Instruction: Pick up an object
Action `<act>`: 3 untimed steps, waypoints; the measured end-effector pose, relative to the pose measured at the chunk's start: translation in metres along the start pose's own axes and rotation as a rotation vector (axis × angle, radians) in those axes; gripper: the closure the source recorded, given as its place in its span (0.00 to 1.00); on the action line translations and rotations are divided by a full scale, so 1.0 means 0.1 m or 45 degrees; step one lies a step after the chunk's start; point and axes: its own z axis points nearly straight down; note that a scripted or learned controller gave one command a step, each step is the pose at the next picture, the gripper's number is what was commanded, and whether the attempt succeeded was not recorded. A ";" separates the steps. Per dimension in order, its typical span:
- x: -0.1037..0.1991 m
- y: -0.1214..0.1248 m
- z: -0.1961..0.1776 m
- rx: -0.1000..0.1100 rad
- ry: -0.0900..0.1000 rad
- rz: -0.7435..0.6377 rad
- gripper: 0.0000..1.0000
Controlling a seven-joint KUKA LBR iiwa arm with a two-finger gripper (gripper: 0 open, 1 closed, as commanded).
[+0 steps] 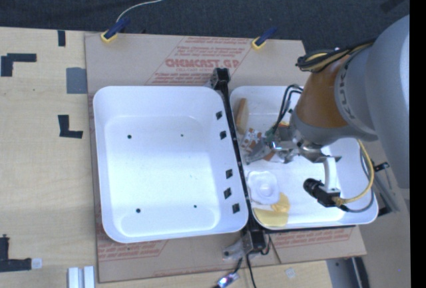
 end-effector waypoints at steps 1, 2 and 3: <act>-0.01 0.49 0.01 0.001 -0.001 0.001 0.00; -0.01 0.47 -0.09 0.006 0.000 0.002 1.00; 0.04 0.46 0.01 0.007 0.000 0.004 1.00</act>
